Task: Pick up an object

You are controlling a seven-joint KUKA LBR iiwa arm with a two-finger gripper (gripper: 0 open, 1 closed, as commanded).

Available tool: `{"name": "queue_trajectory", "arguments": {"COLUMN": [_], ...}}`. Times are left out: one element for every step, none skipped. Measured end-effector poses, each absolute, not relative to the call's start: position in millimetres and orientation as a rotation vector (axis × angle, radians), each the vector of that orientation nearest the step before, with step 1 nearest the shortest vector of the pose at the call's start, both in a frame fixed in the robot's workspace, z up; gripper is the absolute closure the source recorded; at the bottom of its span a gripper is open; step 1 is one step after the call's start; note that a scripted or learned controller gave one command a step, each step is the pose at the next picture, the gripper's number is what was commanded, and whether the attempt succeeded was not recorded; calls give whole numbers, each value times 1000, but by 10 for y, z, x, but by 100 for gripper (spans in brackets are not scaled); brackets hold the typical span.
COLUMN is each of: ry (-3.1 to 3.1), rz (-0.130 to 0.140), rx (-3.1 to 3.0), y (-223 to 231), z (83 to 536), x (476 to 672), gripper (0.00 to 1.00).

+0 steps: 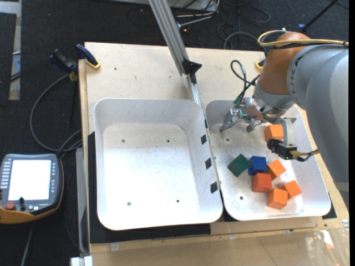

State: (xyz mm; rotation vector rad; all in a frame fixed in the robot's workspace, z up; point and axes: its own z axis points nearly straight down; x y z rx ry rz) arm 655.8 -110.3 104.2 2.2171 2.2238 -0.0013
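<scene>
Gripper [239,121] over right bin [310,204], fingers spread, nothing between. Blocks apart, lower right: green [239,164], blue [257,164], red [261,182], four orange: [274,132], [276,168], [292,188], [277,198]. Left bin [105,165] beside.

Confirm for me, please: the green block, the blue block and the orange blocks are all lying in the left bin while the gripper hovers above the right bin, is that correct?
Not quite. The camera view shows the green block, the blue block and the orange blocks lying in the right bin, not the left bin. The gripper does hover above the right bin.
</scene>
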Motion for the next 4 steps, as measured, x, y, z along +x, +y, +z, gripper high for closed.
{"name": "queue_trajectory", "arguments": {"ry": [2224,2224,2224,2224], "rz": [-2,-2,-2,-2], "rx": [2217,2217,2217,2217], "y": [-1101,-1100,-1100,-1100], "z": [1041,1040,1040,1040], "x": [6558,6558,6558,6558], "gripper": [0,0,0,0]}}
